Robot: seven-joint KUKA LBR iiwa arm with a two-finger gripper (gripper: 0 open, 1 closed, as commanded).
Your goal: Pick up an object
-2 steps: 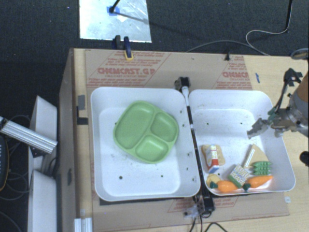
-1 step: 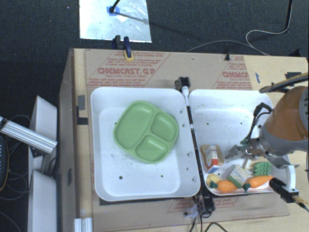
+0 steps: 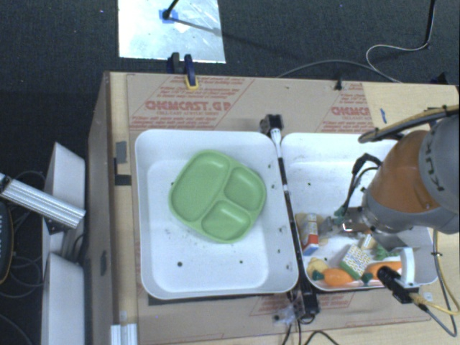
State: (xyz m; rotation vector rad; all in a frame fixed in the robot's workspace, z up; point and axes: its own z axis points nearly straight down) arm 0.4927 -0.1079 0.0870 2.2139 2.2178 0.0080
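Objects (image 3: pixel 343 264) crowd the right bin's (image 3: pixel 316 157) corner, partly arm-hidden (image 3: pixel 410 185).

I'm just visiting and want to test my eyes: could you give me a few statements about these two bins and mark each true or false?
1. A green divided plate lies in the left bin. True.
2. The plate has five sections. False: it has three.
3. The small objects sit in the right bin, near its front edge. True.
4. The arm reaches over the left bin. False: it is over the right bin.
5. An orange carrot-like piece lies among the small objects. True.
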